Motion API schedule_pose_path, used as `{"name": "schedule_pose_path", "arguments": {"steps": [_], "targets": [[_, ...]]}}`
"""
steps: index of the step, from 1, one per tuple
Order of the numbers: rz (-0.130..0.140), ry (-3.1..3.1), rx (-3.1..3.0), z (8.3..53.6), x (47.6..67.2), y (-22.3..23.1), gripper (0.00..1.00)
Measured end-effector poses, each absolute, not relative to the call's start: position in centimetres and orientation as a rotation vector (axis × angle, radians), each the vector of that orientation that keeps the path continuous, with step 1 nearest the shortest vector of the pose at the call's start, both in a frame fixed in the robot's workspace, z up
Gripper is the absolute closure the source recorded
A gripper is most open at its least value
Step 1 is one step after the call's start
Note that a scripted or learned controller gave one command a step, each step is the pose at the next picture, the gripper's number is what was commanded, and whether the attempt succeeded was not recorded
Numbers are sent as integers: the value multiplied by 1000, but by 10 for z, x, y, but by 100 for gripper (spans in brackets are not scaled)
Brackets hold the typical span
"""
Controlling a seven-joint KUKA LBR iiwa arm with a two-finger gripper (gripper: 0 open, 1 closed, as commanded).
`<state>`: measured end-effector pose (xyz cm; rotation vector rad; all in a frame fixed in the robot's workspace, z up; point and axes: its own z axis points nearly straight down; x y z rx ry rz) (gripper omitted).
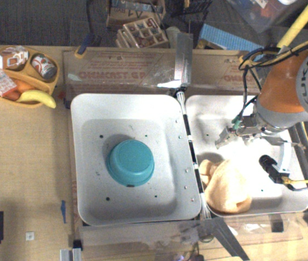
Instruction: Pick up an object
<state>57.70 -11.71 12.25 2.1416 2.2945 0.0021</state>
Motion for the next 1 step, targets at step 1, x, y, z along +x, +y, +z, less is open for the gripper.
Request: {"name": "schedule_pose_path", "arguments": {"steps": [1], "targets": [[1,2149,2287,169,597,-179,0]]}}
